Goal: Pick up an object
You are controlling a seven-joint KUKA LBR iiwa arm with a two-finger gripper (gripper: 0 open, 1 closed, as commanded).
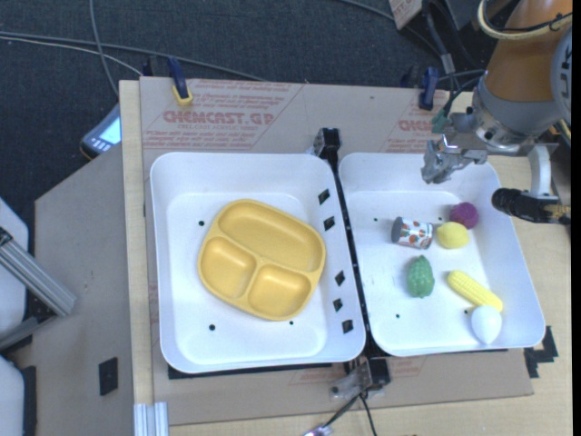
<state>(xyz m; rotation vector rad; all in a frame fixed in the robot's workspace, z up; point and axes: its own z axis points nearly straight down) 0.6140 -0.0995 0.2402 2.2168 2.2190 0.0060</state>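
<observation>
Objects for the pick all lie in the right bin (517, 243), none of them lifted: a small can (412, 233) on its side, a yellow lemon-like fruit (452, 235) just beside it at 3 o'clock, a purple piece (465, 213) touching that fruit at about 1 o'clock, a green piece (419, 276) below the can at 6 o'clock, a corn cob (474, 288) and a white egg (486, 323) toward 5 o'clock. By my judgement the task is at its beginning; the descent, the closing and the lift are all left to do. The gripper (440, 166) hangs over the far edge of this bin, at about 12 o'clock from the can, apart from every object, with nothing between its fingers; if they are spread or together I cannot tell. The arm (526, 53) comes in from 2 o'clock, its wrist pointing down. The left bin (172, 243) carries a yellow divided plate (261, 258), and both bins rest on the table (236, 107).
</observation>
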